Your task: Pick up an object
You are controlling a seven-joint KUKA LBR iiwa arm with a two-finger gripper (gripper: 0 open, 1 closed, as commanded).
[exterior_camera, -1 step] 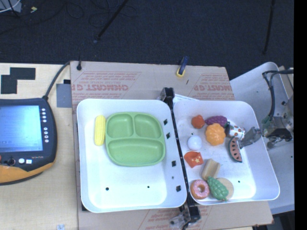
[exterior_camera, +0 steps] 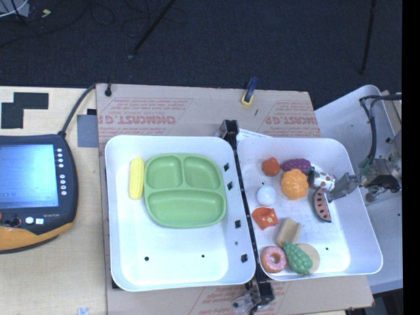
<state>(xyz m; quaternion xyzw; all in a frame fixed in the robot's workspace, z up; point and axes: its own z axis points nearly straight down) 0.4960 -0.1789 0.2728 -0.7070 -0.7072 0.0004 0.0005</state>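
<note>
In the right bin point(exterior_camera: 357, 241), seen from the fixed camera above the bench, the toy foods lie crowded together: an orange point(exterior_camera: 294, 184), a purple bunch of grapes point(exterior_camera: 296, 165), a small red piece point(exterior_camera: 270, 167), a white ball point(exterior_camera: 266, 195), a watermelon slice point(exterior_camera: 321, 205), a doughnut point(exterior_camera: 273, 259) and a green corn-like piece point(exterior_camera: 298, 258). The gripper point(exterior_camera: 339, 187) reaches in from the right, low over the bin's right side, just beside the watermelon slice and near the orange — whether its claw is wide or narrow I cannot tell, and nothing is plainly held.

The risk, as I judge it, is the crowding: closing here could catch the slice's thin edge and let it slip, or nudge the round orange so it rolls off into its neighbours. A small black-and-white item point(exterior_camera: 320, 176) lies right at the claw and could be taken by mistake.

The left bin point(exterior_camera: 125, 254) holds a green divided plate point(exterior_camera: 185, 190) and a yellow corn cob point(exterior_camera: 136, 177) — well apart from the arm.
</note>
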